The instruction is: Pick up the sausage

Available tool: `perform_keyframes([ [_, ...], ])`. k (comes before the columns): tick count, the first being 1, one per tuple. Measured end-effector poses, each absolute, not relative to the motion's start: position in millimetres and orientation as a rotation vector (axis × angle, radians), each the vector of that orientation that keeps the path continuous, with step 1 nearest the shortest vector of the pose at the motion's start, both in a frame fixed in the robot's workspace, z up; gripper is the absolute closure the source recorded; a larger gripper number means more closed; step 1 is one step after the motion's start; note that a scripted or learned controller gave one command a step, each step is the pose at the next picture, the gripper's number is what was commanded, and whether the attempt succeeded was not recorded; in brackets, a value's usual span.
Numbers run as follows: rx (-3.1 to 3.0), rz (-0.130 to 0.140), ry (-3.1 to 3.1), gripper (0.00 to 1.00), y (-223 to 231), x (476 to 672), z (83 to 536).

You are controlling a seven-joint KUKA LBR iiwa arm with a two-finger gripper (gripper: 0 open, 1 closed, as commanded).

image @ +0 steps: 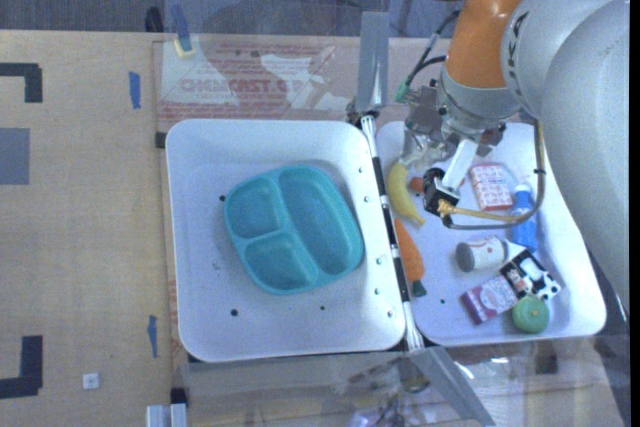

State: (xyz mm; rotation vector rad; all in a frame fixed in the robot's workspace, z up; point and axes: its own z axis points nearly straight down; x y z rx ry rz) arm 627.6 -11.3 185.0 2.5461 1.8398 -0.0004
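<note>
Mostly the crowding is in the right bin [585,310], where the gripper [416,153] hangs low over the upper left corner, near the seam between the two bins. Whether it is open or closed cannot be told from this angle, and nothing can be seen held in it. A small reddish-brown bit just beneath it, beside the top of the banana [402,195], may be the sausage [414,183]; it is too small and too hidden to be sure.

The banana and the carrot [408,253] lie end to end along that bin's left wall, leaving little room on that side. Toward the right wall sit a pink-and-white box [490,186] and a blue bottle [523,218], with a white can [481,254] on its side near the middle. A black-and-white packet [530,275], a pink packet [487,299] and a green ball [531,315] fill the near corner.

The left bin [200,315] has bare floor all round a teal divided plate [293,228].

Reddish lettering on the pale board [250,80] behind the left bin is blurred; the packet labels are too small to read.
</note>
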Motion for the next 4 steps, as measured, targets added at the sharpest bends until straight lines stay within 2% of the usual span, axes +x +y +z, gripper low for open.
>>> perform_keyframes([
  [1,2.631,-0.001,1.715,1.00,7,666.7,185],
  [2,2.630,-0.001,1.718,0.00,8,666.7,185],
  [3,2.563,-0.002,1.818,0.00,-80,615.2,185],
  [4,2.430,-0.002,1.994,0.00,-109,626.3,136],
])
